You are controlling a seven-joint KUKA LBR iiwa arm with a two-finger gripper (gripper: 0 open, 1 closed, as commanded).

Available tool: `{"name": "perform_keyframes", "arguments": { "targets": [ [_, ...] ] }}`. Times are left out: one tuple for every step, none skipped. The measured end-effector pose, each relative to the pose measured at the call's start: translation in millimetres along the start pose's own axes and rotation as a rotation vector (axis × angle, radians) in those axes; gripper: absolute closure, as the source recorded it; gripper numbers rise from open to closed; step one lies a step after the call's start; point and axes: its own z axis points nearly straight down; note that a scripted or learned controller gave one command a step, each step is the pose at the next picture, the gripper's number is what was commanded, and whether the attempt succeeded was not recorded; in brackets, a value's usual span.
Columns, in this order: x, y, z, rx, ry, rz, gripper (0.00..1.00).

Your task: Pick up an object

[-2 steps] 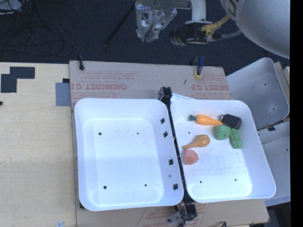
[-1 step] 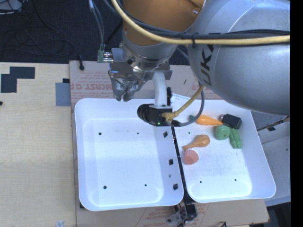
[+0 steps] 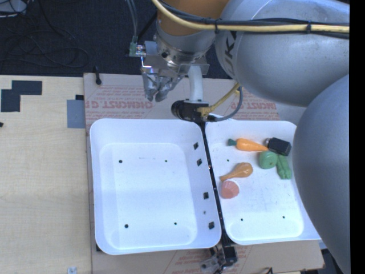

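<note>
Big grey arm parts fill my near side, and my gripper (image 3: 159,90), which holds nothing and whose state I cannot tell, hangs past the bins, so the orange carrot (image 3: 251,145) lies right and nearer me.

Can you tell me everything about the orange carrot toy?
The carrot is a small toy, smooth and shiny like plastic, bright orange with a little green stem at its left end. It lies flat near the top of the right bin, pointing sideways. Its right tip reaches close to a black object; whether they touch is unclear. Nothing holds it.
</note>
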Motion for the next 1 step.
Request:
{"name": "perform_keyframes", "arguments": {
  "targets": [
    [8.1,-27.4,78.9,0.009,0.000,-0.003,1.00]
  ]
}}
